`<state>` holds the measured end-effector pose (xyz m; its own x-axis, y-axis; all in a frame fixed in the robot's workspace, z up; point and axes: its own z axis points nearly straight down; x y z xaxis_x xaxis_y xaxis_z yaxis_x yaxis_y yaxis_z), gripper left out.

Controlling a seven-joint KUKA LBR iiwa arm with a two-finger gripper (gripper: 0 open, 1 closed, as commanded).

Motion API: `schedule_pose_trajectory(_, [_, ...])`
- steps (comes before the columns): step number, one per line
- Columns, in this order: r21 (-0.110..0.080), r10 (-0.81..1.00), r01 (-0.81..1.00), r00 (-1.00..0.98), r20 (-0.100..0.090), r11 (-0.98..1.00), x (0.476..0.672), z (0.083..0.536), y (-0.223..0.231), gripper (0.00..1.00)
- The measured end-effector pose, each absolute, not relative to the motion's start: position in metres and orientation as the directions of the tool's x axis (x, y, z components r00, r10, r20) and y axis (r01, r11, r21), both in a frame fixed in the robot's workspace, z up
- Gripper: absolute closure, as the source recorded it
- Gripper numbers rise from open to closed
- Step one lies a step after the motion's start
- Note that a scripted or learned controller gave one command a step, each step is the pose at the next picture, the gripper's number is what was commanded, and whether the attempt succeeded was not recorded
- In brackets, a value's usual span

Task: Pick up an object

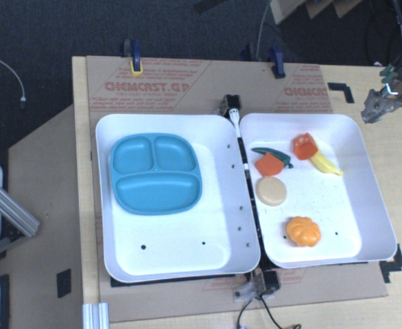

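At the far right edge, above the tabletop (187,81) and outside both bins, my claw (378,105) hangs; whether it is spread or pressed together I cannot tell. In the right bin (365,204) lie five things: a red piece (304,145) touching a banana (326,163), a pepper (271,162) with a green stem near the bin's left wall, a cream disc (272,191) just below it, and an orange pumpkin (303,231) nearer the front. The left bin (221,225) carries a blue plate (156,173) with three compartments.
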<state>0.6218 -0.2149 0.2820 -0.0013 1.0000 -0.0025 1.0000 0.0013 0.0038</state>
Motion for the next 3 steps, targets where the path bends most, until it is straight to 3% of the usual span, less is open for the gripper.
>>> schedule_pose_trajectory(3, [-0.001, 1.0, 1.0, -0.006, 0.002, 0.006, 0.615, 0.279, -0.068, 1.0])
